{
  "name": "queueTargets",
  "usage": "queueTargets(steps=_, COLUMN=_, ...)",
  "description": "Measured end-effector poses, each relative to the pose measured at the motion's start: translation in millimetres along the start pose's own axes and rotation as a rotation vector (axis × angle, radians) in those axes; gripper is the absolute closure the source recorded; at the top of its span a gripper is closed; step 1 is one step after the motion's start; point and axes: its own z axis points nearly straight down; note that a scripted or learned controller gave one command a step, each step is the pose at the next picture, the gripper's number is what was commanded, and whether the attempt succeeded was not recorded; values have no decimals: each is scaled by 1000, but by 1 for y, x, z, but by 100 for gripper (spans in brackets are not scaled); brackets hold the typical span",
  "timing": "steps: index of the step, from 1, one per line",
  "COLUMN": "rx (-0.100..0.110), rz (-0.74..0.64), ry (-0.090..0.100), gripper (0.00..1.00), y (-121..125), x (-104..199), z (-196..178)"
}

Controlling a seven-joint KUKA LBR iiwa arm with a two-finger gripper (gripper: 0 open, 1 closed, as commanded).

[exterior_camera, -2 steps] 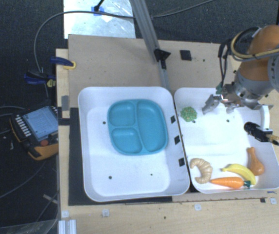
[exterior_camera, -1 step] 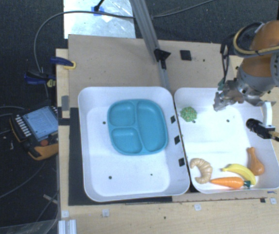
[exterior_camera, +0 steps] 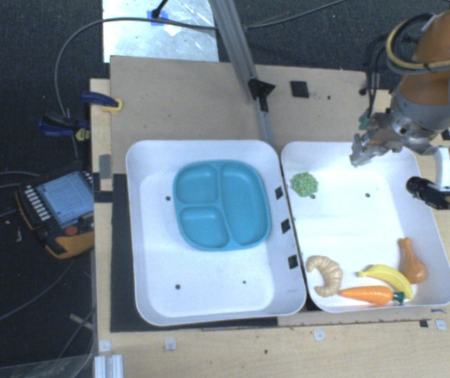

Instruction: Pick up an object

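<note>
My gripper (exterior_camera: 361,157) hangs over the far edge of the right bin (exterior_camera: 367,211), nothing visible in it. A green broccoli piece (exterior_camera: 304,184) lies at the bin's far left, well left of the gripper. Along the near side lie a croissant (exterior_camera: 325,274), an orange carrot (exterior_camera: 367,294), a yellow banana (exterior_camera: 385,276) and a brown drumstick (exterior_camera: 411,261).
The left bin (exterior_camera: 154,274) holds a blue divided plate (exterior_camera: 221,205). A slanted grey pole (exterior_camera: 237,38) rises behind the bins. Clamps (exterior_camera: 75,124) and a handheld device (exterior_camera: 58,203) sit off the bench to the left.
</note>
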Motion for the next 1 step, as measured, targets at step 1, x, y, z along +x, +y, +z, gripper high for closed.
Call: queueTargets(steps=1, rx=2, rz=0, ry=0, gripper=100, y=2, x=0, z=-29)
